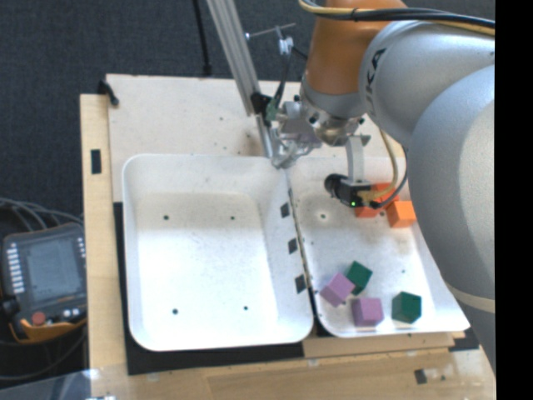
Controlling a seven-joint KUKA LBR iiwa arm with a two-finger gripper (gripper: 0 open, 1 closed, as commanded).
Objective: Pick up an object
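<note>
We log two shallow white bins side by side on the counter (96, 223). We take the right bin (333, 327) as landmark for all positions below.

Left bin (200, 248): it sits directly left of the right bin, their rims meeting along a shared divider. We see only a few dark specks on its floor.

Right bin contents:
- orange block (401, 213) near the far right side of the bin, partly under the arm
- a second orange piece (367, 210) just left of that block; whether the two touch we cannot tell
- dark green block (359, 275) near the middle of the bin's near half
- purple block (337, 290) touching the dark green block on its near-left side
- second purple block (366, 311) close to the bin's near rim
- second dark green block (406, 307) just right of that purple block, also near the near rim

Tool (287, 152): it hangs over the far-left corner of the right bin, just above the divider. We cannot tell how its fingers stand, and we see no block at it.

Arm (433, 82): it reaches in over the right bin from the right, orange band (354, 32) up top, wrist pointing down and leftward. A small black unit with a green light (346, 190) hangs below the wrist, over the bin's far part, beside the orange pieces.
</note>
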